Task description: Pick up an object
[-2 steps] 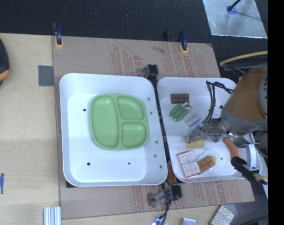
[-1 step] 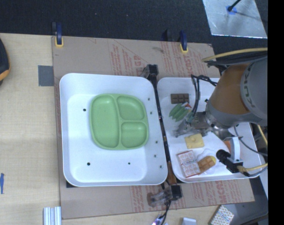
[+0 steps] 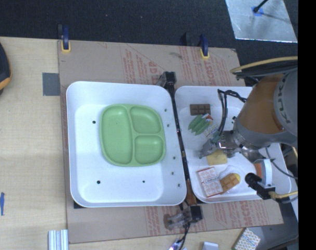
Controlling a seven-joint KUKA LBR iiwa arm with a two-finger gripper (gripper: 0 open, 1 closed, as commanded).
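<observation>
In the right bin [image 3: 195, 95], the gripper [image 3: 214, 146] hangs low over the toys; I cannot tell its state. A yellow cheese-like wedge [image 3: 217, 159] lies just beside it at five o'clock, long axis running three to nine. Green pea pods [image 3: 199, 124] sit near at eleven, a chocolate bar [image 3: 200, 109] beyond. A cracker packet [image 3: 209, 181] and a bread roll [image 3: 230, 180] crowd six o'clock. The green divided plate [image 3: 132, 135] fills the left bin [image 3: 85, 186].

Arm [image 3: 280, 105]: grey casing, broad orange band above wrist. Black cables loop along wrist. Gripper [image 3: 207, 151]: grey metal, slim.
</observation>
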